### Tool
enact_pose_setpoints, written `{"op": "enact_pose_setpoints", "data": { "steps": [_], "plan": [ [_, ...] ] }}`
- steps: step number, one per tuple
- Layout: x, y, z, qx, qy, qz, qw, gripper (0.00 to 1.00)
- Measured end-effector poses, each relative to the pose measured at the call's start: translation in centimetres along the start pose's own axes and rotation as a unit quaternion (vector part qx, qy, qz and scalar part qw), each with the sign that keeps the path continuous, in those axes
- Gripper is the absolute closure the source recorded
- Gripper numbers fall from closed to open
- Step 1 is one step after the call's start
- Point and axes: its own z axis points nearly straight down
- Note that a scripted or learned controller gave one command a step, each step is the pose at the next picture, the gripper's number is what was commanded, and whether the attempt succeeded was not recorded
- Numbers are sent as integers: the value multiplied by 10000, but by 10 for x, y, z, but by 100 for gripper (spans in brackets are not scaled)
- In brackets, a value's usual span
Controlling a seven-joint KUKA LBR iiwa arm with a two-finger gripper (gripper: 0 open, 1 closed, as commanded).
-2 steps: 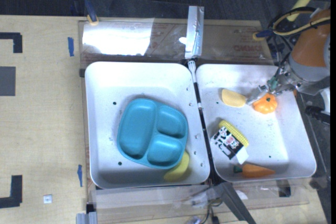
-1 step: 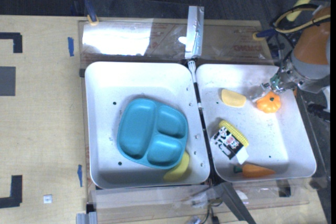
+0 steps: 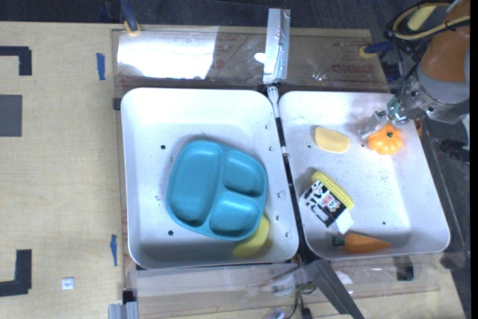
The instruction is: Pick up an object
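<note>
Here, a small orange pumpkin (image 3: 385, 140) lies at the far right of the right bin (image 3: 418, 228), touching the gripper (image 3: 391, 116) just above it; whether the jaws are wide, narrow or gripping cannot be told. Nearby lie a yellow wedge (image 3: 331, 140), a black-and-white card (image 3: 324, 203) and a carrot (image 3: 364, 241). The left bin (image 3: 142, 160) holds a blue divided plate (image 3: 215, 189) over a yellow piece (image 3: 255, 239).

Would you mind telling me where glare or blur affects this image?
Camera view: strong glare washes out the clear plastic sheet behind the left white bin; the claw above the small orange pumpkin-shaped toy looks soft; the blue divided plate is sharp.
</note>
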Motion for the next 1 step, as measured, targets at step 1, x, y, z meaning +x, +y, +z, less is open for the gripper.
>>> {"op": "enact_pose_setpoints", "data": {
  "steps": [1],
  "plan": [
    [77,48,-85,-43,-22,-225,9997,100]
  ]
}}
